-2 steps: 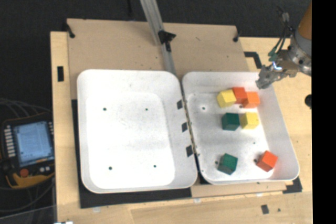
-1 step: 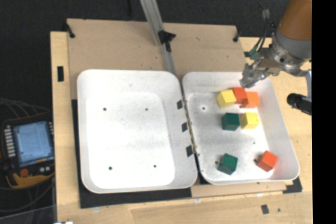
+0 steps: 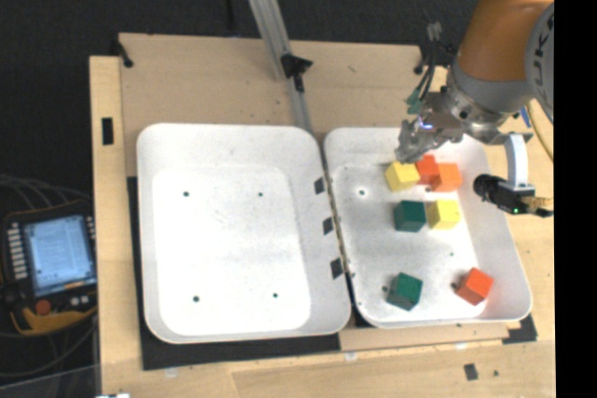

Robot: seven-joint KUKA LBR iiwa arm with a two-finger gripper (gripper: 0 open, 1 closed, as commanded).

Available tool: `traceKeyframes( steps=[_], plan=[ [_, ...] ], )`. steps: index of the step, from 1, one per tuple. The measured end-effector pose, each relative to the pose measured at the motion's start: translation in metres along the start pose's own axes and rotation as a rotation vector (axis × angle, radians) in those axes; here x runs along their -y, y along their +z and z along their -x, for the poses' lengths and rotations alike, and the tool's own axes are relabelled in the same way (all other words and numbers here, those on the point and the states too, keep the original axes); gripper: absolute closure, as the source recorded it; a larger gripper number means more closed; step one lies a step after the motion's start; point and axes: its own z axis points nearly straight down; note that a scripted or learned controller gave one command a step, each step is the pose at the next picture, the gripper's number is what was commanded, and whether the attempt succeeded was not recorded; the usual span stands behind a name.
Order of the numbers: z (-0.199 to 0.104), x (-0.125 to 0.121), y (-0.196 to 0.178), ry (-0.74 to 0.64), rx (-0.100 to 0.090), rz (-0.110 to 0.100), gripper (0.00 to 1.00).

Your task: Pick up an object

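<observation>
Blocks all in right bin [image 3: 499,242] | left bin [image 3: 233,228] beside it on tabletop [image 3: 187,79] | L→R: green cube [image 3: 404,290] near front, green cube [image 3: 409,216] mid, yellow block [image 3: 403,175] under tool [image 3: 413,144], orange block [image 3: 440,173], yellow block [image 3: 443,213], orange cube [image 3: 474,285] front-right | tool low over the cluster, can't tell its grip state

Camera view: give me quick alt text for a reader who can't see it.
The gripper hangs over a yellow block in the right bin, among orange, green and yellow blocks. The left bin sits alongside.
</observation>
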Motion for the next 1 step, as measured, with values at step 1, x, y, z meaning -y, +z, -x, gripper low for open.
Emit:
traceKeyframes(
  steps=[1],
  plan=[
    [-0.0490,0.0140,0.0029,0.000,-0.001,0.000,1.00]
  ],
)
